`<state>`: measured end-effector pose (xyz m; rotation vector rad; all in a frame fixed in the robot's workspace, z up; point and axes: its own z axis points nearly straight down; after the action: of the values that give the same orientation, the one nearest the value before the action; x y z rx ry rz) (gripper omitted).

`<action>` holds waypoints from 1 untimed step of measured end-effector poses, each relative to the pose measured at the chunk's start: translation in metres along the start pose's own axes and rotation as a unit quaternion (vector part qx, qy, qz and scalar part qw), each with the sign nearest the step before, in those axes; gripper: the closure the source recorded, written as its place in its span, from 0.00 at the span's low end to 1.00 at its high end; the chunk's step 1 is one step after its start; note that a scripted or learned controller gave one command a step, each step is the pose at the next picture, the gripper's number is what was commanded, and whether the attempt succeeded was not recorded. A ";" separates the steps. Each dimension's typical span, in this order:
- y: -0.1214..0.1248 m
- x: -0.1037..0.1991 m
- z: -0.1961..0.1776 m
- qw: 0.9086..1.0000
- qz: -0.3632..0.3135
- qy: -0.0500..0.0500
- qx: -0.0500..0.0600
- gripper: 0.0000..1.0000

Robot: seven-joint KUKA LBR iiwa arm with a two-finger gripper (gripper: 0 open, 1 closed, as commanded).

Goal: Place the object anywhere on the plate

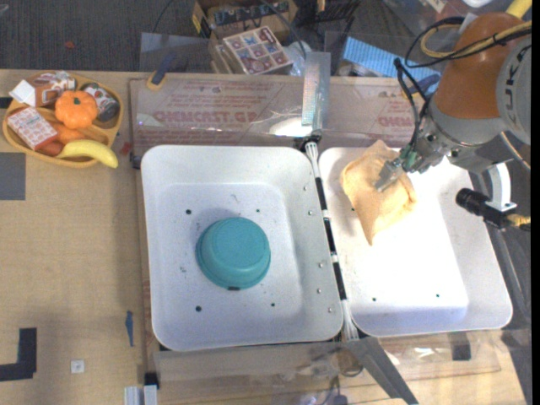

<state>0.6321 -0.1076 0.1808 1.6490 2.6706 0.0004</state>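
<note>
A tan, lumpy, soft-looking object (pixel 375 197) lies in the upper left part of the right bin (pixel 439 285). My gripper (pixel 393 174) comes down from the right and its tip rests on the object's upper right side. The teal round plate (pixel 234 252) sits in the middle of the left bin (pixel 169 192), well to the left of the gripper. The grey arm with its orange band (pixel 472 66) hangs over the right bin's far right corner.
A raised divider (pixel 325 226) runs between the two bins. A bowl of toy food (pixel 63 129) stands on the bench at the far left. Boxes and clutter (pixel 253 40) lie beyond the bins. A black fitting (pixel 481 202) juts in at the right bin's edge.
</note>
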 end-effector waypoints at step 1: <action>0.001 -0.001 -0.045 1.000 -0.001 0.000 -0.001 1.00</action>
<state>0.6332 -0.1077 0.2256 1.6466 2.6704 0.0018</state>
